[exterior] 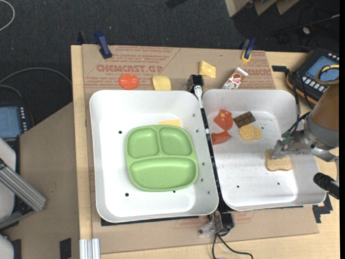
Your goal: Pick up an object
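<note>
Nearest the camera, the front walls of the two shallow white bins run side by side across the brown cardboard-covered bench (161, 61). In the left white bin (105, 144) a light green plastic divided plate (160, 158) with three compartments lies flat, and a pale yellow flat piece (170, 123) pokes out from under its far edge.

In the right white bin (253, 190) a tan, toast-shaped toy slice (279, 163) lies flat near the right wall. The gripper (281, 149) hangs right over the slice's far edge, its tip at or just touching it; whether the pincer is open or closed cannot be told, and the slice sits below the tip rather than visibly between anything. The grey arm reaches in from the right behind it.

Farther in, a round yellow cookie-like disc (249, 133) lies just beside a dark brown chocolate-bar block (244, 118). Left of them sit a red lumpy toy piece (223, 120) and a red flat wedge (220, 138), near the divider between the bins.

Beyond the bins, on the cardboard, lie an orange round toy (129, 81), a yellow rounded block (161, 83), a yellow cheese-like wedge (207, 69) and a small red-and-white packet (235, 80). Two blue clamps (102, 43) grip the far edge.
</note>
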`<action>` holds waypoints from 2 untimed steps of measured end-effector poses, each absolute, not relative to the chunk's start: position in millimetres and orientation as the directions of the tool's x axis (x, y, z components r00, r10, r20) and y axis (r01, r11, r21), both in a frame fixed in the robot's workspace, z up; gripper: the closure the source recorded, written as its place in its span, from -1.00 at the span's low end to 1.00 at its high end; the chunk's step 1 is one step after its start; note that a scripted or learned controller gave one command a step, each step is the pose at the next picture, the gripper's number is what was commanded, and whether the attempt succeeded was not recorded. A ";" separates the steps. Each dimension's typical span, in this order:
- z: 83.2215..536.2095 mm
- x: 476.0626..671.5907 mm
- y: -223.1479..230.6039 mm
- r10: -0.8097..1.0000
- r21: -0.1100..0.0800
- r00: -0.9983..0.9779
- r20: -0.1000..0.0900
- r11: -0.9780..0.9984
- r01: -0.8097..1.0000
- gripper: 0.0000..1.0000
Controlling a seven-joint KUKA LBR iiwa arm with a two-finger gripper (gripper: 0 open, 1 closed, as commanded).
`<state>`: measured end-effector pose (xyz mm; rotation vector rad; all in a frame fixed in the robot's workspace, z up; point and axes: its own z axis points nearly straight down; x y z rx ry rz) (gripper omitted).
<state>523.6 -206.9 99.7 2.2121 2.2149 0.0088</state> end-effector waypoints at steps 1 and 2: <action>98.7 523.0 -206.9 1.000 0.010 -0.001 -0.003 0.001 1.000 -1.00; 91.9 478.5 -221.0 1.000 -0.003 -0.002 0.009 0.002 1.000 -1.00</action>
